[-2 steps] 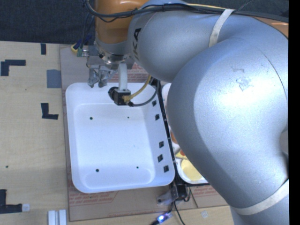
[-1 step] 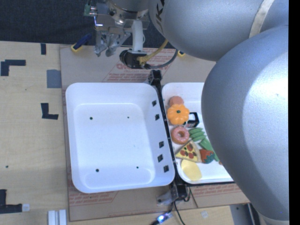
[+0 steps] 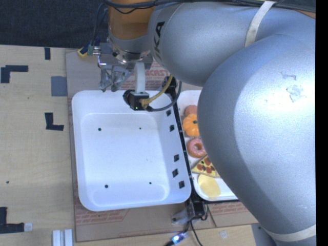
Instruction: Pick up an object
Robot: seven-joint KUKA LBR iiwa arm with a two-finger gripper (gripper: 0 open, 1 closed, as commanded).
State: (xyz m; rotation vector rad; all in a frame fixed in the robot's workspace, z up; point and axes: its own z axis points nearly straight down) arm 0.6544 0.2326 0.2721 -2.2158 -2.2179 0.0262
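My gripper (image 3: 113,82) hangs over the back left rim of the left bin (image 3: 84,137), below the orange wrist band. Nothing shows under or in it. The objects lie in the right bin (image 3: 185,94), mostly hidden behind the big grey arm: a small orange round piece (image 3: 190,110), an orange pumpkin-like toy (image 3: 190,125), a pink ringed donut (image 3: 195,147), a yellow piece with red spots (image 3: 206,165) and a pale yellow oval (image 3: 209,187). The gripper is well left of and behind all of them.
A black fitting with a yellow cable (image 3: 136,99) dangles from the wrist over the left bin's back edge. The arm's grey links cover the right bin's far side. Both bins rest on a brown board (image 3: 97,220) on the wooden bench (image 3: 31,163).
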